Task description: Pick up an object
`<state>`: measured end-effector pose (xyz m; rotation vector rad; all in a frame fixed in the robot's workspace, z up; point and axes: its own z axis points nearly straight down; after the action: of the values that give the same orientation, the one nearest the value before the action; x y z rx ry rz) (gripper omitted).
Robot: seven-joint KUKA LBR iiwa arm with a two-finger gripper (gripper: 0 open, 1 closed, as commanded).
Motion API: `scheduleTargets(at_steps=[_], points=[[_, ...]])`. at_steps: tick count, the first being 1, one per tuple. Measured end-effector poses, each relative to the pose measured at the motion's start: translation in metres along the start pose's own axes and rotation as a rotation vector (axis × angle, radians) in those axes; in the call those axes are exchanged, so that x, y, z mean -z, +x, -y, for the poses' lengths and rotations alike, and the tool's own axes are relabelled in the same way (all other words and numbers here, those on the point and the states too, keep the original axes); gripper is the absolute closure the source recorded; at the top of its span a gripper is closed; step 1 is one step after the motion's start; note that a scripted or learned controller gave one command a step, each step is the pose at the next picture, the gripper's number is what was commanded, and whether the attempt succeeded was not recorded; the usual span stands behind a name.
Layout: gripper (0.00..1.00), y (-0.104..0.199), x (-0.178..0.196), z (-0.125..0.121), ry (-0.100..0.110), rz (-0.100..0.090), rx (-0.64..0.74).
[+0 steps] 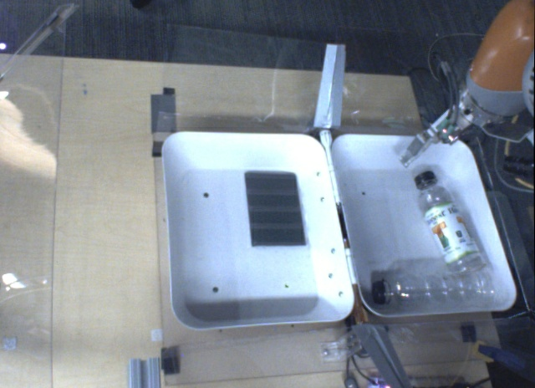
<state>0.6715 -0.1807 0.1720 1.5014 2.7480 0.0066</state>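
A clear plastic bottle (449,229) with a black cap and an orange and green label lies in the right bin (368,211), along its right side. A second clear bottle (435,288) with a dark cap lies along that bin's front wall. A dark grey ribbed rectangular block (274,208) rests flat in the middle of the left bin (192,236). My gripper (412,153) hangs over the back right part of the right bin, just above and left of the labelled bottle's cap, with nothing seen in it.
The arm's orange band (504,48) and grey wrist sit beyond the right bin's back right corner. A grey post (330,85) stands behind the ridge between the bins. Cables lie off the bench at the right. Wooden benchtop (92,211) spreads left of the bins.
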Motion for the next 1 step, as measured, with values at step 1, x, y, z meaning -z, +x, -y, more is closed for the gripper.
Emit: scheduleTargets(at_steps=[1], points=[[0.0,-0.0122,-0.0826,0.0277,0.003,0.0,0.013]])
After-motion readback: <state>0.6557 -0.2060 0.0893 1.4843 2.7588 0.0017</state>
